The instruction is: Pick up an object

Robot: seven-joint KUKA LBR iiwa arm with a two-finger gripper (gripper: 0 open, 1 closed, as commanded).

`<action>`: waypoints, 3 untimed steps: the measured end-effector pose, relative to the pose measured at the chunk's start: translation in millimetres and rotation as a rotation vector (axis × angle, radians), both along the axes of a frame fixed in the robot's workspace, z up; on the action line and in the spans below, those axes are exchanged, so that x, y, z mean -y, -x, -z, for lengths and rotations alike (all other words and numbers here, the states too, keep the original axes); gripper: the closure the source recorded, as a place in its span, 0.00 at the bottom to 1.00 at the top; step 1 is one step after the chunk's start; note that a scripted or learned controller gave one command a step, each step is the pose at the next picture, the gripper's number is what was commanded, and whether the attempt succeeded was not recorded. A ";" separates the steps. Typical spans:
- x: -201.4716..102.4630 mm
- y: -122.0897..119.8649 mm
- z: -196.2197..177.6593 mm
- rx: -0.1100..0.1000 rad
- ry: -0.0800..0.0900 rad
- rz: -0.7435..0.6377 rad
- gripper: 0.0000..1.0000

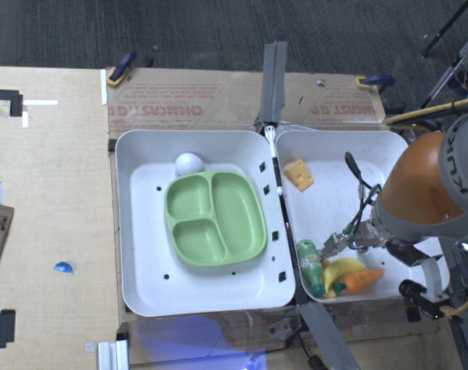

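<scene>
Toy food is seen heaped in the near corner of the right bin [388,141]: a green bottle-shaped piece [309,262] along the inner wall, a yellow banana [343,268] beside it, and an orange carrot-like piece [363,279] lying across the banana's far end. A yellow cheese wedge [298,174] is set well apart from them, near the bin's far inner corner. In the left bin [133,230] a green divided plate [216,217] is laid, with a small white ball [189,162] touching its far rim. Both bins are carried on the counter [45,206].

The arm's orange band [422,179] is seen over the right bin's outer side, and the claw [343,241] is lowered just above the heap. Whether the claw is spread or pressed together cannot be told, since it is small and tangled with cables; nothing is clearly shown pinched in it.

The relation that matters is judged as follows. The banana lies just below the claw towards the near wall, almost touching it, with its long axis running roughly across the bin from the green piece towards the carrot. A short descent towards the near corner would be called for, with the closing direction set across that axis. Crowding by the neighbouring pieces and the bin wall is judged the main risk.
</scene>
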State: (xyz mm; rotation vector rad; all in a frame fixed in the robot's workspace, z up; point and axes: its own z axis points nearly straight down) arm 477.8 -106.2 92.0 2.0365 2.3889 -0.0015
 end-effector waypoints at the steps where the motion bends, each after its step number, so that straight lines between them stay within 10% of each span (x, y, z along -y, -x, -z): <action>1: 2.6 -78.2 0.9 -0.003 -0.001 0.099 0.00; 3: -12.1 0.7 1.2 -0.004 -0.003 0.091 0.00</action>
